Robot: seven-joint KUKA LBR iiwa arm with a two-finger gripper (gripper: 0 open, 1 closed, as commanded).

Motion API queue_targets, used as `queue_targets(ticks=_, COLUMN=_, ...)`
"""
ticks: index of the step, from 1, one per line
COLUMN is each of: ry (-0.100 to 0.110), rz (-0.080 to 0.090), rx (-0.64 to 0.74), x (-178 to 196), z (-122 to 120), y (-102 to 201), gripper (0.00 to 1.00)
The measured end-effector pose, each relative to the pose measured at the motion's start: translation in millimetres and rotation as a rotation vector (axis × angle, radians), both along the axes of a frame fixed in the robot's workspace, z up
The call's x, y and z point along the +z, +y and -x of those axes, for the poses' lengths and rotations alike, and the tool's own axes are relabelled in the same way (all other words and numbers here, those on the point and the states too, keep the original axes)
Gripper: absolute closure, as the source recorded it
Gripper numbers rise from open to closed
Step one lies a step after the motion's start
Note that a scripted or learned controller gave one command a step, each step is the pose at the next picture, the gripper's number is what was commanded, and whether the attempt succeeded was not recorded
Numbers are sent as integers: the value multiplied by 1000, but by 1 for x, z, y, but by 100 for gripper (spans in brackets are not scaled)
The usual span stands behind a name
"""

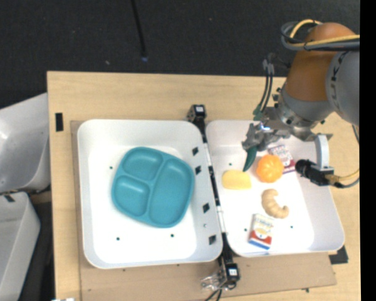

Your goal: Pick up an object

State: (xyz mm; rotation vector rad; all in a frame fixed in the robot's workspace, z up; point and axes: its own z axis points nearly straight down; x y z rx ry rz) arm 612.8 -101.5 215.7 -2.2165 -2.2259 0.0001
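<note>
Plywood bench top (62, 99) in a pale wood colour, sitting on a dark, almost black floor, with some white plastic housing off the left edge. Two shallow white bins sit on it side by side, touching along the middle.

Left white bin (94, 231) has one thing in it: a teal plastic divided plate (153, 185) with three compartments, lying flat around the middle.

Right white bin (319, 224) has six things by my count. One orange round fruit (269, 168), one yellow lemon-shaped piece (237, 180) just left of it, one green and yellow curved pepper-like piece (250, 160) right up against the gripper, one tan croissant-shaped piece (275, 204) nearer, one small red, white and blue carton (261, 232) nearest of all, and one small white and red packet (283, 156) half hidden behind the orange.

Grey two-finger gripper (258, 138) hangs over the far side of the right bin, just above the pepper piece and the orange. Honestly can't tell how wide it's set, or whether it's got anything.
</note>
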Motion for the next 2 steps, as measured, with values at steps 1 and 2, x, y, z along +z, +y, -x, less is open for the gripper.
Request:
queue_targets(ticks=1, ry=-2, rz=-1, rx=2, x=16, z=27, y=48, gripper=100)
queue_targets(ticks=2, ry=1, rz=-1, rx=2, x=14, z=47, y=100, gripper=100)
